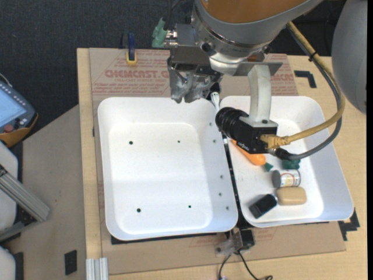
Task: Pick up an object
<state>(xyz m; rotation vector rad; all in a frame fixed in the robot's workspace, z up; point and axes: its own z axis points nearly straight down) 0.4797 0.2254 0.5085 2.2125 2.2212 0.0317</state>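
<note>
Arm's orange wrist band [245, 7] is closest to camera, top centre. Gripper [189, 89] hangs over left bin's [157, 174] far right corner; can't tell how its jaws stand. Objects lie in right bin [326, 156], toward the camera and to the view's right of the tool: tan block [291, 197], black box [263, 205], small jar [288, 179], orange piece [254, 157]

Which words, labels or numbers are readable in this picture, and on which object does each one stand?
"CHEMCAST" in red on the brown board under the bins; the smaller red lines beneath it are too blurred to read.
The label on the small jar in the right bin is too small to read.
</note>
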